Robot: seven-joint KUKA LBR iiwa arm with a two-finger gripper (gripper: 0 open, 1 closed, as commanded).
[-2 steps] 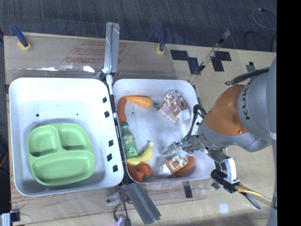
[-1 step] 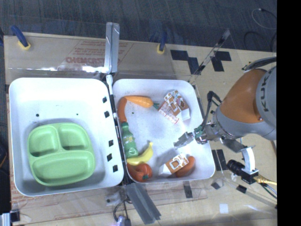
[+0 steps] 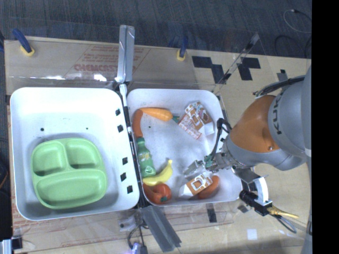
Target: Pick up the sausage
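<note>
The sausage (image 3: pixel 136 125) is a curved orange-brown piece lying along the left wall of the right bin (image 3: pixel 175 97), just below the stem end of a carrot (image 3: pixel 155 112). My gripper (image 3: pixel 197 167) hangs low over the bin's lower right part, well to the right of the sausage and just above a snack packet (image 3: pixel 198 183). Nothing shows in its grasp. The grey arm with its orange band (image 3: pixel 254 131) comes in from the right.
A green bottle (image 3: pixel 144 155), a banana (image 3: pixel 159 174) and a red tomato (image 3: pixel 159 193) lie below the sausage. A second packet (image 3: pixel 194 118) sits at the upper right. A green divided plate (image 3: pixel 68 172) lies in the left bin (image 3: pixel 63 102).
</note>
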